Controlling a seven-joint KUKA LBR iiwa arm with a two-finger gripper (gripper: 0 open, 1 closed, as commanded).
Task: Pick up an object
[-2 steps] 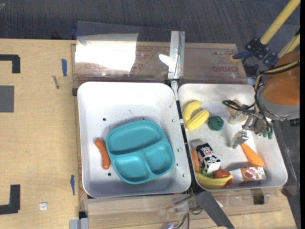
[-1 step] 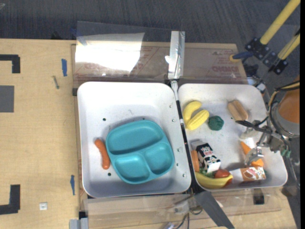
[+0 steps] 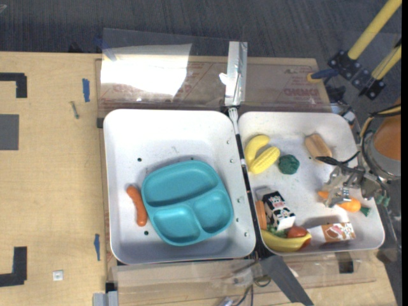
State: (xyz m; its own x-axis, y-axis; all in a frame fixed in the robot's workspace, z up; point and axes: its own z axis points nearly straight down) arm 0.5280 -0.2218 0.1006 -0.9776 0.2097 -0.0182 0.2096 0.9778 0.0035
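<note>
The bench (image 3: 44,171) carries two white bins. The left bin (image 3: 127,139) holds a teal divided plate (image 3: 186,201) with an orange sausage-shaped toy (image 3: 137,205) touching its left edge. The right bin (image 3: 299,123), taken as landmark, receives the grey arm (image 3: 382,152) over its right rim; the gripper (image 3: 341,180) hangs low by that rim, and its state cannot be told. In the bin's upper left lie two yellow toys (image 3: 261,153), with a green ball (image 3: 289,164) just beside them. A tan block (image 3: 317,145) lies toward the upper right. Along the bin's near edge sit a black-and-white carton (image 3: 278,211), a banana (image 3: 285,240) and an orange-labelled box (image 3: 339,232). A small orange piece (image 3: 349,204) lies just below the gripper.
</note>
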